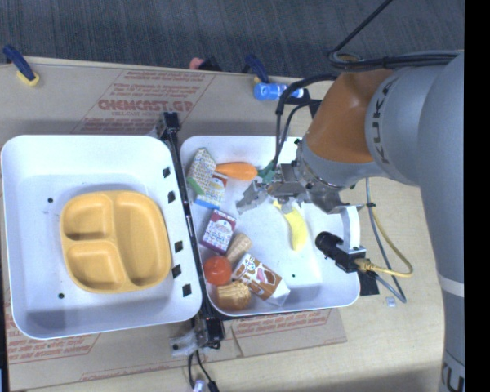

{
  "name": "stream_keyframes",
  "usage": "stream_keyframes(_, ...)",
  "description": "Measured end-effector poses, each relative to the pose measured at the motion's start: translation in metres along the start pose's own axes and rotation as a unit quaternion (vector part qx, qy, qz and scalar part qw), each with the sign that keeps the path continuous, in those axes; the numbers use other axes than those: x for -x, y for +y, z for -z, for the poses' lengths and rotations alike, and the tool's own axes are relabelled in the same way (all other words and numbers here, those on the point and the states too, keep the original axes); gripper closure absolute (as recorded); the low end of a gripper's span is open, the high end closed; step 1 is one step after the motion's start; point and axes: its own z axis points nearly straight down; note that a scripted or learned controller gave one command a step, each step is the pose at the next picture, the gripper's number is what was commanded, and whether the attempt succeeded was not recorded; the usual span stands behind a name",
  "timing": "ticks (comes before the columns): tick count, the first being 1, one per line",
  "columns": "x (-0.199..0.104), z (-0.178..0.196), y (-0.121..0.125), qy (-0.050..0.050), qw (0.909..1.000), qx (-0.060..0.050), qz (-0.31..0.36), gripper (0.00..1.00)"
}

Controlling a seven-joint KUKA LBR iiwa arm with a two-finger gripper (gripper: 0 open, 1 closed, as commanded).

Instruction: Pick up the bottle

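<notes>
- Arm [392, 129] reaches in from 3 o'clock, wrist bent down over the right bin [335, 296].
- End effector [257, 194] fingers spread, pinching nothing, above the bin's centre.
- Bottle: cannot tell which item it is.

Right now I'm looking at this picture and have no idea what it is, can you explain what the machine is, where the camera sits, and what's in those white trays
The big grey and orange shape is a robot arm reaching in from the right. At its end sits a two-finger gripper, the metal part hanging over the right bin. The one camera looks down on the bench from above, at a slant.

Two shallow white bins sit side by side on cardboard. The left bin holds a yellow divided tray. The right bin holds toy food: a carrot, a banana, a tomato, small packets and cartons.

I see nothing between the gripper's fingers, and I cannot pick out a bottle for certain.
</notes>
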Motion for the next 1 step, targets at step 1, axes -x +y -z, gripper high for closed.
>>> stream_keyframes(1,-0.0568,0.0629,0.0368,0.000,0.9763,0.000,-0.217,0.00)
